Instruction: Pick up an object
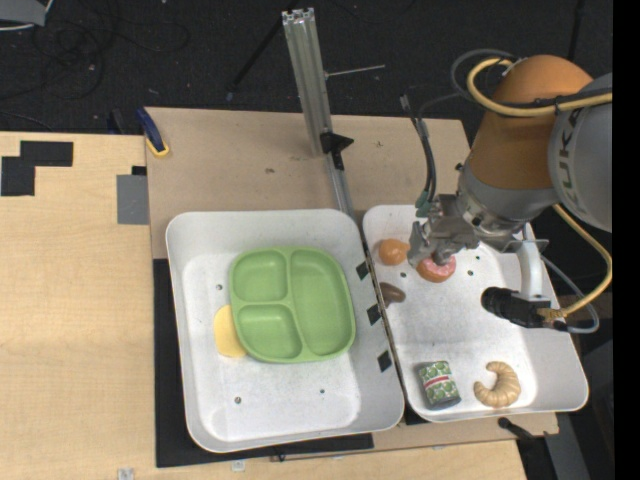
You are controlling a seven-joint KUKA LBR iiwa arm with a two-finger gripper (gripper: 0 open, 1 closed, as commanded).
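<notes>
Locates the gripper [436,251] low in the far-left part of the right bin [450,328], directly over a pink ring [438,268], judged to be the object aimed at. Cannot tell the state of the jaws, hidden under the wrist from this slant; cannot confirm any hold on the ring. Records an orange ball [392,252] just beside the ring on the side toward the left bin [270,398], a brown lump [392,292] near the ball and closer to the camera, and a green container [437,383] and a croissant [499,383] well apart at the near edge. Records in the left bin a green divided plate [292,303] covering part of a yellow piece [226,333]; sees no bearing on the present attempt. Flags first risk: closing off-centre on the ring, rounded and seemingly soft, with likely squeeze-out sideways or a tilt and drop on lifting. Flags second risk: catching the orange ball with the outer side of the gripper, given the close spacing, and rolling it against the bin wall or into the grasp. Flags third risk: pressing too deep against the bin floor, with a shift of the bin on the table [240,168]. Rates the pick as unproven pending a visible lift with the ring clear of the floor.
</notes>
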